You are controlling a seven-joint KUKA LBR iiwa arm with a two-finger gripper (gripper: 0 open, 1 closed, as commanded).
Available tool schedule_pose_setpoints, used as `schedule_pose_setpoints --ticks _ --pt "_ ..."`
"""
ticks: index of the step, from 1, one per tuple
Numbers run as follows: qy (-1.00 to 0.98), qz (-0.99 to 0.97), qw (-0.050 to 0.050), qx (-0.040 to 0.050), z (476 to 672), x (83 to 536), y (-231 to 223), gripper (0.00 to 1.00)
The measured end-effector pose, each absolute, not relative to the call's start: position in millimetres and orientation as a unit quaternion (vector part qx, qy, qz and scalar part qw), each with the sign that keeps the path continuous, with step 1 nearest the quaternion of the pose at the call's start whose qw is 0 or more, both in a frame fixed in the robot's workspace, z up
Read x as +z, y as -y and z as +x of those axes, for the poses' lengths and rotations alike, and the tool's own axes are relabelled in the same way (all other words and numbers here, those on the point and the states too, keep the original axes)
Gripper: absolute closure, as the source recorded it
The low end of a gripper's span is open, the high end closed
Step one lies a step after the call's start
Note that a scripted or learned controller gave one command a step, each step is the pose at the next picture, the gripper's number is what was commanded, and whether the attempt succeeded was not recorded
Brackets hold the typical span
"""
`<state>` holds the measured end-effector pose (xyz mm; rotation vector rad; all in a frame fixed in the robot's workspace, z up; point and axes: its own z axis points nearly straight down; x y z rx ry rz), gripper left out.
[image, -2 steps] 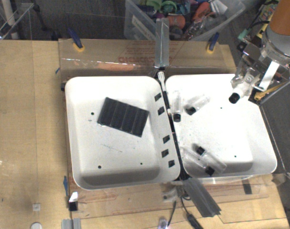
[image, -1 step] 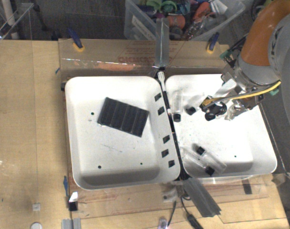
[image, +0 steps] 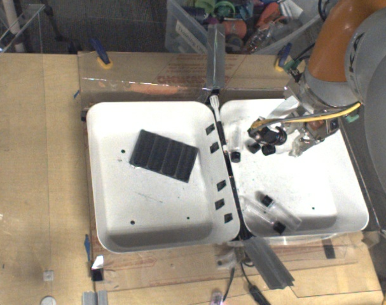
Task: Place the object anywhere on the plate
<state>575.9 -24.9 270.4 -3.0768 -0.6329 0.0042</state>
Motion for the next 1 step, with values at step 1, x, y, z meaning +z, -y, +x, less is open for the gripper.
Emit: schedule_pose_setpoints --ticks 1 --pt "0.17 -0.985 0.0 0.0013 613.2 243.0 35.8 1.0"
